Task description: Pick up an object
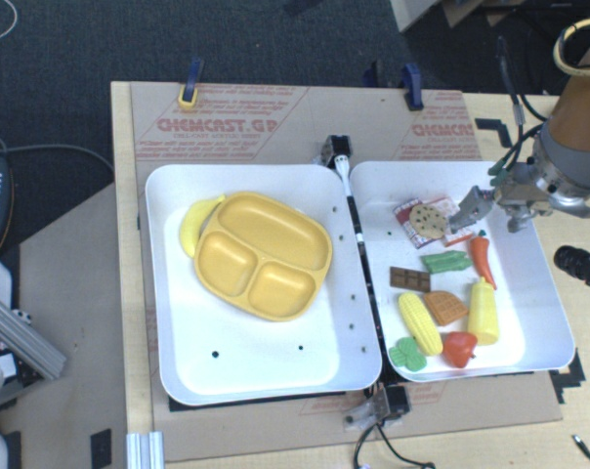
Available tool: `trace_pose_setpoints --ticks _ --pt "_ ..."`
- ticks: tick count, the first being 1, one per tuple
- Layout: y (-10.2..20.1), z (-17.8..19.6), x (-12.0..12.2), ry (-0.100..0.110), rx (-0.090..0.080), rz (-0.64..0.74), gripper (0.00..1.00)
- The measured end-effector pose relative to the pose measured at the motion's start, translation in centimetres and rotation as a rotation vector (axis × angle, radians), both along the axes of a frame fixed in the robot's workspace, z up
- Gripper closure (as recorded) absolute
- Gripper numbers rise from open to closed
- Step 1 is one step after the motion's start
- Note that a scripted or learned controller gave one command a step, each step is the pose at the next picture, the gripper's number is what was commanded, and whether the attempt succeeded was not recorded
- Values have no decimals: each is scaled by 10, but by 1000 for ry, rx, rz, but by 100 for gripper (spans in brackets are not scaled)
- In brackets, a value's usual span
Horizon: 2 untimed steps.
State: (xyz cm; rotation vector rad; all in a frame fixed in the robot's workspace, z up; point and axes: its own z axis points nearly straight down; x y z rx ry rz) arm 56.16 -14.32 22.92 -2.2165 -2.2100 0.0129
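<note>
Lying in the right bin (529,350) are the candidate objects, a cluster of toy foods: a cookie packet (424,219) nearest the far rim, a green bean pod (445,260) and a carrot (482,258) just beyond mid-bin, a chocolate bar (409,279), a corn cob (419,322), a wedge of bread (444,307), a yellow bottle-like piece (483,311), a red pepper (458,349) and a green leafy piece (406,354) toward the near rim. The gripper (490,206) hangs over the bin's far right part, beside the packet and above the carrot; whether it is parted or closed cannot be told, and nothing is seen in its grasp. The left bin (178,360) carries a yellow compartment tray (264,254) resting partly over a yellow plate (193,227).
</note>
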Motion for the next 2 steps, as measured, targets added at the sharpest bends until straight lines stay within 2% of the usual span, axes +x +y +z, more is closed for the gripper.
trace_pose_setpoints --ticks 1,2 --pt "0 7 3 -14 -2 3 0" --pt "-8 -47 -4 -8 0 2 0"
